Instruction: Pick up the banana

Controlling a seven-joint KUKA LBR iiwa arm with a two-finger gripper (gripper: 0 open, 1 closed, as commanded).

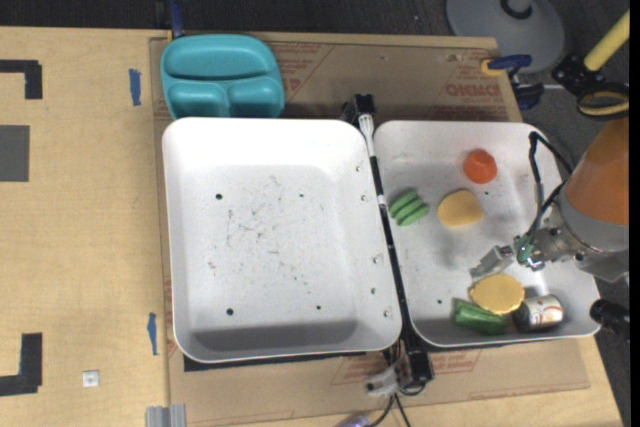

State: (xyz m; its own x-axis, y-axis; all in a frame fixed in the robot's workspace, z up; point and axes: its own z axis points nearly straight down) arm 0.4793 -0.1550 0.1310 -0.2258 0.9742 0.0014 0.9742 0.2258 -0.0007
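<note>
bench (pixel 80 215): cardboard-topped, carries two shallow white bins side by side.
left bin (pixel 190 315): nothing to grab in it, just scuffs and dots.
right bin (pixel 420 150): all the loose items sit here.
arm (pixel 605 190): comes in from the view's right edge, orange band over the right bin's far-right side.
teal tray (pixel 222 75): behind the left bin, out of play.
gripper (pixel 522 253): low over the right bin, right of centre, tip pointing toward view-left.
jaw state: cannot tell, tip is a small metallic blur.
banana (pixel 497 293): my best guess is the yellow piece at the bin's front right. It looks stubby, so the ID is a judgement, not certain.
other yellow piece (pixel 460 209): mid-bin, rounder, up-left of the gripper and apart from it.
key relation: banana sits just in front of the gripper tip and slightly view-left. Its long axis runs roughly left-right in view.
neighbours: green piece (pixel 478 316) touches its front-left edge, and a small can (pixel 541 313) is just to its right.
risk: tight cluster, so a descent could clip the can or the green piece.
</note>
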